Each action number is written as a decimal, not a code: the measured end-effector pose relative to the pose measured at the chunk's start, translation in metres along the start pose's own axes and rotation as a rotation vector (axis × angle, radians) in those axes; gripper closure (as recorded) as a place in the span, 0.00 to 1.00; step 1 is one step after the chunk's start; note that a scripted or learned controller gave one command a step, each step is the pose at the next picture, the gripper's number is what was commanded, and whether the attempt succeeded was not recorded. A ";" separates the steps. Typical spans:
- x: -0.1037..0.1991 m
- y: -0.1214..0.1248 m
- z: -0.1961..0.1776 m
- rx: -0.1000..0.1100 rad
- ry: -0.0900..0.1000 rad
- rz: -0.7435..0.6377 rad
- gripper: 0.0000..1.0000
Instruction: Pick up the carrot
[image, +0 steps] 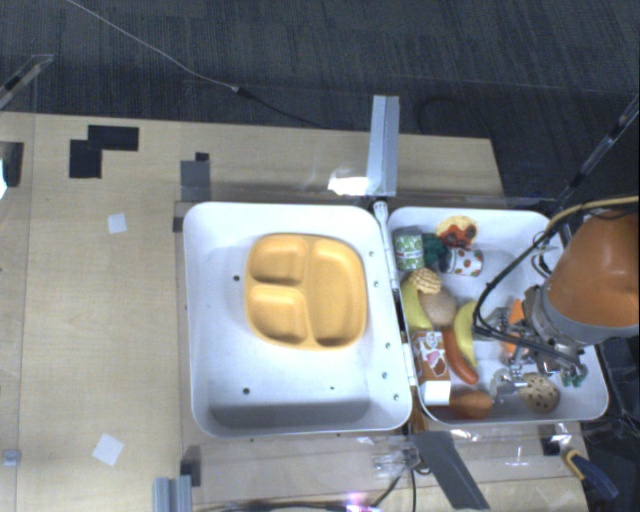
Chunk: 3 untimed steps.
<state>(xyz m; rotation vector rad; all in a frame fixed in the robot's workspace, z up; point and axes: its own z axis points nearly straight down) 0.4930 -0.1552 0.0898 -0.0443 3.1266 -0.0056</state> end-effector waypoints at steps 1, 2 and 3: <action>-0.064 0.020 0.001 -0.001 0.000 -0.083 0.00; -0.068 0.021 -0.012 0.001 -0.008 -0.088 1.00; -0.036 -0.040 0.001 0.001 0.001 -0.205 1.00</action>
